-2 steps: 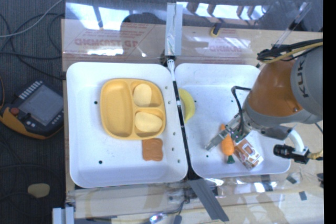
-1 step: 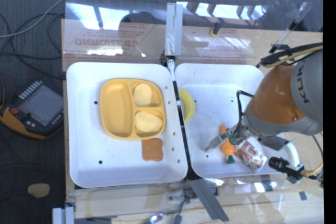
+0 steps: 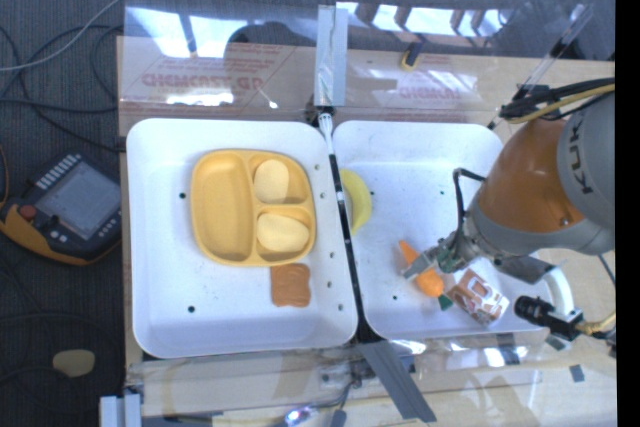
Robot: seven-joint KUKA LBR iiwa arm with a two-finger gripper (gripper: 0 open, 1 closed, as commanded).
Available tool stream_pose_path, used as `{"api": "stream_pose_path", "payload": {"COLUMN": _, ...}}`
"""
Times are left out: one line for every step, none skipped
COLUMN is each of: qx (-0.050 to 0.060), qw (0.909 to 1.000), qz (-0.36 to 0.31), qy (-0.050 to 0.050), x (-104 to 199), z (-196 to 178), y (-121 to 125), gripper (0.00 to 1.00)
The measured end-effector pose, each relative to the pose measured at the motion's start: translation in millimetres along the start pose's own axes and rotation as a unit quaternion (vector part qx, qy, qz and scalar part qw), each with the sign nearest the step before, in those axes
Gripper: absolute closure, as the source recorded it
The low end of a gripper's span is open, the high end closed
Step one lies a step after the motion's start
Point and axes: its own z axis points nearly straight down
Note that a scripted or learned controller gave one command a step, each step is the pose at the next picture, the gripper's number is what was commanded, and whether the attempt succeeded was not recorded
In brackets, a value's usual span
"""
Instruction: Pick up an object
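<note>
Two white bins (image 3: 150,245), one yellow tray (image 3: 222,210) at left; pincer (image 3: 440,260) lower right, closure impossible to tell.

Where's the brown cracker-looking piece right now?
The flat brown piece lies in the left bin of the camera view, on the bin floor just below the yellow divided tray, near the wall between the two bins.

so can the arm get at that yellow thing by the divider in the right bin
Probably yes. The yellow thing lies uncovered at the right bin's left edge with bare floor around it. The claw is low among the orange pieces, nothing between, though the divider wall crowds one side.
</note>
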Motion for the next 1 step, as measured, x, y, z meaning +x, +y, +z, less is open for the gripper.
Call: {"api": "stream_pose_path", "payload": {"qx": 0.01, "qw": 0.9963, "qz": 0.086, "qy": 0.002, "x": 52.3, "z": -134.6, "y": 22.4, "gripper": 1.0}}
